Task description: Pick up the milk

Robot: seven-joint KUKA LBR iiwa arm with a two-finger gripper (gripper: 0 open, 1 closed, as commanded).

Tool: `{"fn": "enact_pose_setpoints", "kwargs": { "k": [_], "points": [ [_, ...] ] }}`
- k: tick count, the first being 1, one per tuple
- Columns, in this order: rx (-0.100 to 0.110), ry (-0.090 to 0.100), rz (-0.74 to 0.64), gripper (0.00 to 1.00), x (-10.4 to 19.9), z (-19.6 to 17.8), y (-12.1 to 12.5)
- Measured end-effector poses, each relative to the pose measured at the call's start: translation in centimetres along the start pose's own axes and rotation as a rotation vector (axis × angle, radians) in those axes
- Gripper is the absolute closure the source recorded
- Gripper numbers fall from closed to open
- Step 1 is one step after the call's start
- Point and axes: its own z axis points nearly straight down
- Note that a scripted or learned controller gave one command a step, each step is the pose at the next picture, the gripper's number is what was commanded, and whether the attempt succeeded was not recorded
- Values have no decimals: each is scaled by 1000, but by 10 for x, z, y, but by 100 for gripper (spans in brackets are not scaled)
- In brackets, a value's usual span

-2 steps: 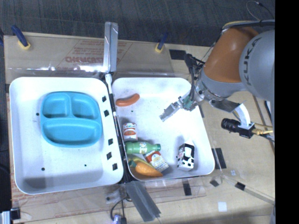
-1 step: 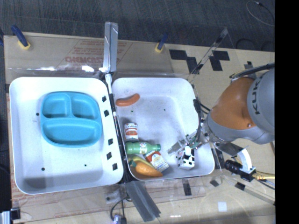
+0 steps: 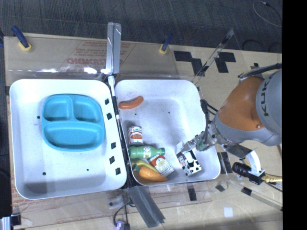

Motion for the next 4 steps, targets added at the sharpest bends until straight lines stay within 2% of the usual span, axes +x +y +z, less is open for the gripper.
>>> {"fn": "enact_pose_setpoints", "kwargs": {
  "k": [1,2,3,4],
  "points": [
    [-21,-18,-8,100,-15,26,29],
    [2,4,68,100,43,-64,60],
    [3,5,68,0,43,-64,60],
    [2,6,-252,0,4,-20,11]
  ]
}}
